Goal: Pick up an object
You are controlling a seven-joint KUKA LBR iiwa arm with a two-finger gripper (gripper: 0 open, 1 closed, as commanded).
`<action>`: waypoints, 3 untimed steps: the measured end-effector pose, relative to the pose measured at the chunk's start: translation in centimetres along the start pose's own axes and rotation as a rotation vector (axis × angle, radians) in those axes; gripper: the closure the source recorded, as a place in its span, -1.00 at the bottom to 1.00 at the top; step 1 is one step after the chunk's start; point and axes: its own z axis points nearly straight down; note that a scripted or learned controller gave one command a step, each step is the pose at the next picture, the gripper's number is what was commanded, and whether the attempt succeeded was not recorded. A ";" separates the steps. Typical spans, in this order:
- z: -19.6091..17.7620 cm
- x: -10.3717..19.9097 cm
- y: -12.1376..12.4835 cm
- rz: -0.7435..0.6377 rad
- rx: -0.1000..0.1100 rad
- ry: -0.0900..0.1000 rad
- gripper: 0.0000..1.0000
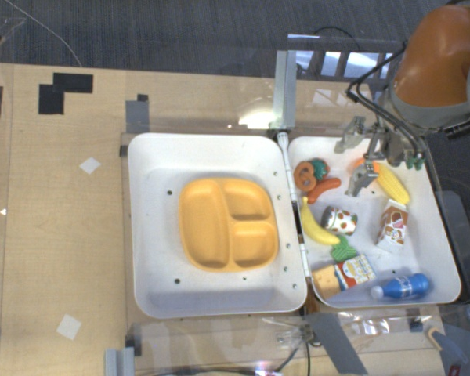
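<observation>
Your arm (442,61) was cut off by the right edge of the view, and its orange band hid much of the wrist. The gripper (363,161) hung over the far part of the right bin (446,245); I could not tell from this angle whether the jaws were spread or closed, as cables and metal parts crowded them, and nothing could be seen between them.

Just beside the gripper lay the corn cob (392,182), its long axis running from far-left to near-right, its far end partly tucked under the tool. The banana (317,227) lay near the bin's left wall, curving toward the near-right. The blue bottle (402,287) lay on its side along the near wall, its cap end toward the left. A small carton (392,225), a box (343,274) and an orange toy (313,176) were too small for you to read.

The left bin (153,233) held a yellow divided tray (227,223) on the surface.
</observation>
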 end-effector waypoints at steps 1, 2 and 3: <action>10.7 5.2 -4.4 0.103 0.000 0.011 -1.00; 13.0 3.7 -6.9 -0.085 0.001 -0.005 -1.00; 13.1 6.1 -11.8 0.224 0.003 -0.003 -1.00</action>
